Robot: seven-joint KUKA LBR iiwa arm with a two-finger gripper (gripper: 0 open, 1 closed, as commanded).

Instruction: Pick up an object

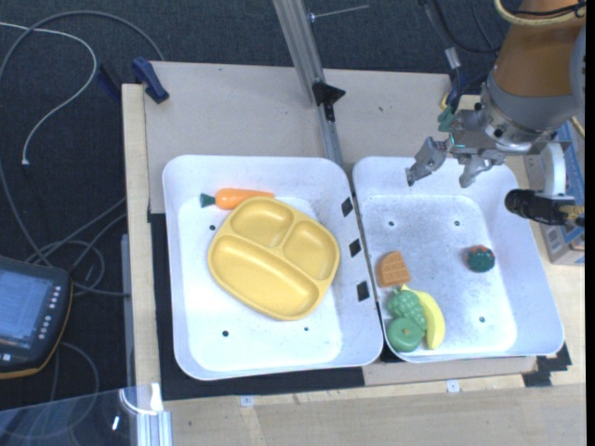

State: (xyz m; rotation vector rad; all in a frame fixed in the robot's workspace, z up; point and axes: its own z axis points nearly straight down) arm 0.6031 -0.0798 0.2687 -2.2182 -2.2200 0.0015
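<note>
My gripper [446,171] hangs open above the far edge of the right bin [465,214], its two fingers spread apart with nothing between them. Well below it in that bin lie a small dark green and red ball-like toy [481,258], a tan waffle-like piece [393,268], a bunch of green grapes [404,302], a yellow banana [432,320] and a green apple [404,334]. The waffle, grapes, banana and apple crowd the bin's near left corner.
The left bin [191,342] holds a yellow divided plate [273,256] and an orange carrot [238,196] at its far side. A metal post [302,35] rises behind the bins. Cables lie on the floor at left.
</note>
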